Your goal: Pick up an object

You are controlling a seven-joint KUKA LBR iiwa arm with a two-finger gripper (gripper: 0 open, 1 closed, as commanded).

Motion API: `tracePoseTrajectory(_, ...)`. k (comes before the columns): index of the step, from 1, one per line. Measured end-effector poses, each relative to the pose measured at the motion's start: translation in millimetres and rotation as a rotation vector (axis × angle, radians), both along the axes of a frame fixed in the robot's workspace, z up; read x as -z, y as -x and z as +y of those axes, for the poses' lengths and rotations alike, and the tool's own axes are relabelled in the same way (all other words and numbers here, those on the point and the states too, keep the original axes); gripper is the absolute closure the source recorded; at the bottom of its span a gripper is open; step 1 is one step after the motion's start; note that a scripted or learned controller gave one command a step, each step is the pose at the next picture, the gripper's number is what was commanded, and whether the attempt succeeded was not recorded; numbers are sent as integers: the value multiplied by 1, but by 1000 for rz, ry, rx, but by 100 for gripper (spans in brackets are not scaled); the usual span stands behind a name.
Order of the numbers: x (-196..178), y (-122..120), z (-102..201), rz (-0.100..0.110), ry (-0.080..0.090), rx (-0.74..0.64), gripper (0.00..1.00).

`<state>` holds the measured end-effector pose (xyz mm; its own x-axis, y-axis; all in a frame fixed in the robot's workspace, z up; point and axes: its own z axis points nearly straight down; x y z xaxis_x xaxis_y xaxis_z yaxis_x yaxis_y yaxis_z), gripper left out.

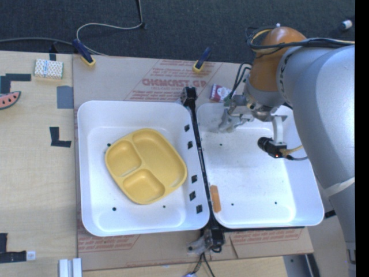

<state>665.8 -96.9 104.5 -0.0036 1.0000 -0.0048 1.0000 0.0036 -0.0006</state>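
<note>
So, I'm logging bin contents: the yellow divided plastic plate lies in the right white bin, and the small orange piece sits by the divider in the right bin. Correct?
Not quite. The camera view shows the yellow divided plastic plate in the left white bin, not the right. The small orange piece does sit by the divider in the right white bin.

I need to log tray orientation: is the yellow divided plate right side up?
Right side up: the yellow plate shows its three hollow compartments.
</note>
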Motion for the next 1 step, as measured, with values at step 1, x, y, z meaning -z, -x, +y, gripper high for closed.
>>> tracePoseTrajectory(1, -9, 0, 0, 1, 1, 0, 100)
